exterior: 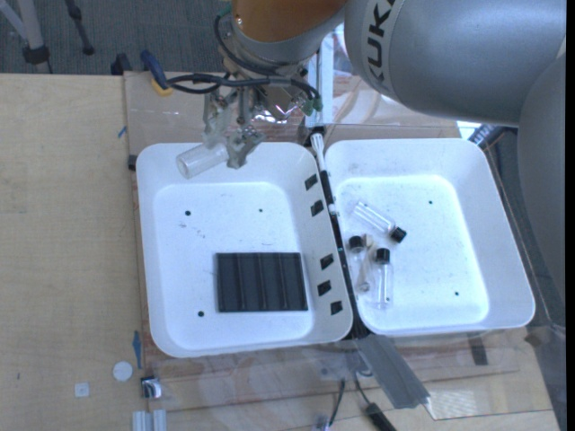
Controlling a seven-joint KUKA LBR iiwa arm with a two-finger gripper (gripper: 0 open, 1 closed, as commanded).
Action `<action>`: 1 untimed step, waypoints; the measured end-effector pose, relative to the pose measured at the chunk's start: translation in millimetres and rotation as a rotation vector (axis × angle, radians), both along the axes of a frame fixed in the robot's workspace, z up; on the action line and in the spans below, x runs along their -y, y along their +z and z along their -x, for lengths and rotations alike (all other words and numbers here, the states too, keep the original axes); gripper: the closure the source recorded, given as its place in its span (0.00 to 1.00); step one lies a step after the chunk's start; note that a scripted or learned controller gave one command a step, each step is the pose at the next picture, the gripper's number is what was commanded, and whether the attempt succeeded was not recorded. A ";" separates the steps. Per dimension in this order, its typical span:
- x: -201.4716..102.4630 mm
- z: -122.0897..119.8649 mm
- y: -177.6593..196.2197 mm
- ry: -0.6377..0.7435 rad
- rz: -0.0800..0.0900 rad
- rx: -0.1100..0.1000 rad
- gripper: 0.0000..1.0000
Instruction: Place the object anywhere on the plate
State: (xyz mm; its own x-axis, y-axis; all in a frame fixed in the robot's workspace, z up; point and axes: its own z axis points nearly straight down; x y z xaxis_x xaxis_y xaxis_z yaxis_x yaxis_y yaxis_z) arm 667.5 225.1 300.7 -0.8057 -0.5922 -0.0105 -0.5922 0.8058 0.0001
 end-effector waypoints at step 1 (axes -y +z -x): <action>-0.8 0.3 11.5 0.455 0.003 0.003 1.00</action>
